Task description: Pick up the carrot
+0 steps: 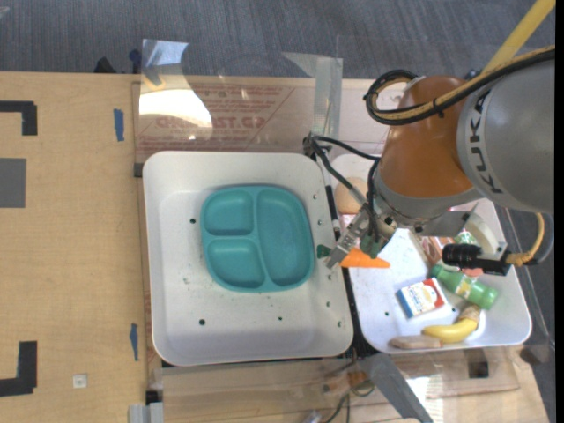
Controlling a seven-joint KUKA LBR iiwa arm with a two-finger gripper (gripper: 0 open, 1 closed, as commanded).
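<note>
The carrot (366, 259) is orange with a green leafy top (325, 254). It sits at the left edge of the right bin (507, 324), with its top reaching over the rim between the two bins. My gripper (361, 247) comes down from the grey and orange arm (423, 161) directly onto the carrot. Its metal fingers (354, 235) close on the carrot's middle. The carrot lies roughly level, with its tip pointing right.
In the left bin (167, 263) lies a teal divided plate (257, 236). The right bin holds a banana (451, 329), a blue and white box (419, 298), a green bottle (465, 286) and other small items under the arm. Cardboard covers the bench to the left.
</note>
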